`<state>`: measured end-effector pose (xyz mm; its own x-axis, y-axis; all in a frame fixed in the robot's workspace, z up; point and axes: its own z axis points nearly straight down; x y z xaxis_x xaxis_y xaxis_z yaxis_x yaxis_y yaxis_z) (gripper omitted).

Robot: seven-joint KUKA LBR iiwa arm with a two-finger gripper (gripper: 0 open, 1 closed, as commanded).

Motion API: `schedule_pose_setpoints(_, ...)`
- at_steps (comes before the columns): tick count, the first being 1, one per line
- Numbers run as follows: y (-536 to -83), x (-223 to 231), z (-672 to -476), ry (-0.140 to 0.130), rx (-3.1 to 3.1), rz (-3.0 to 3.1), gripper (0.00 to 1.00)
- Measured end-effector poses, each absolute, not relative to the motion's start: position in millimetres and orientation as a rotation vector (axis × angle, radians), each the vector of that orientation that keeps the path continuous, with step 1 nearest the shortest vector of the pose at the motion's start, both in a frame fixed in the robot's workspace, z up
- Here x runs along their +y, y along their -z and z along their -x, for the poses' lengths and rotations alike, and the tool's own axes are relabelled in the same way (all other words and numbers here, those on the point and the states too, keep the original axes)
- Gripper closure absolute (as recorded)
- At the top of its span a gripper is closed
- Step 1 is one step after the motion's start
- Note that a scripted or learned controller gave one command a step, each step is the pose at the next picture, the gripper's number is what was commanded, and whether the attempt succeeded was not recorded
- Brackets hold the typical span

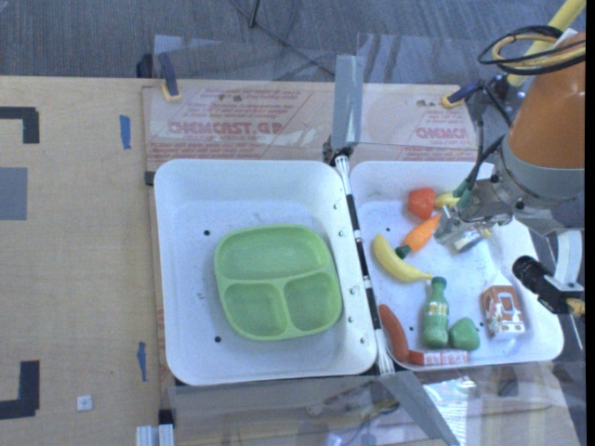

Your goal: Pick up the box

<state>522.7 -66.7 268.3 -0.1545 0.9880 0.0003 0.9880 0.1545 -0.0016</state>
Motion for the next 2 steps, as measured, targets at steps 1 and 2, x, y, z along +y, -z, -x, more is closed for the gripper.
schedule_pose_setpoints(1,-268,-66,-522.8,-0.002,-2.387,2.041,0.00)
schedule_pose_setpoints(2,-184,-78,-479.1,-0.001,-2.304,2.135,0.00)
